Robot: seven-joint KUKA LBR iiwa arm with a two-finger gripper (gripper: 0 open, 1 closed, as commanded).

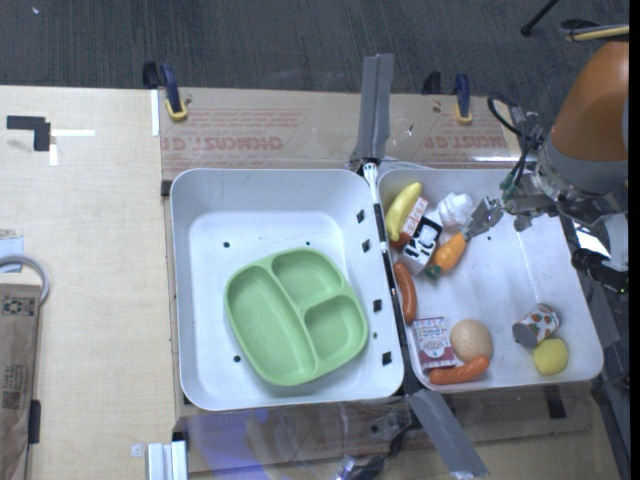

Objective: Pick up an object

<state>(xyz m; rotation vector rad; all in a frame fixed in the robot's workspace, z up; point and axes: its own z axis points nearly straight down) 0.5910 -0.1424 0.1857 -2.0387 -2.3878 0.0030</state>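
The right bin (500,288) holds several toy items. A yellow banana (403,208), a black-and-white box (422,236), an orange carrot (449,252) and a white item (453,208) crowd its far left corner. A red sausage (405,290) lies along the left wall. A pink box (430,340), a beige ball (471,340) and a red-orange pepper (460,371) sit near the front, with a patterned cup (537,324) and a yellow lemon (550,356) at the front right. My gripper (504,216) hangs over the bin's far side, right of the carrot, open with nothing between its fingers.
A green divided plate (295,315) lies in the left bin (200,268). A grey divider bar (375,108) runs between the bins at the back. Blue-and-yellow clamps (172,96) hold the board behind them. A brown package (18,368) rests at the far left of the bench.
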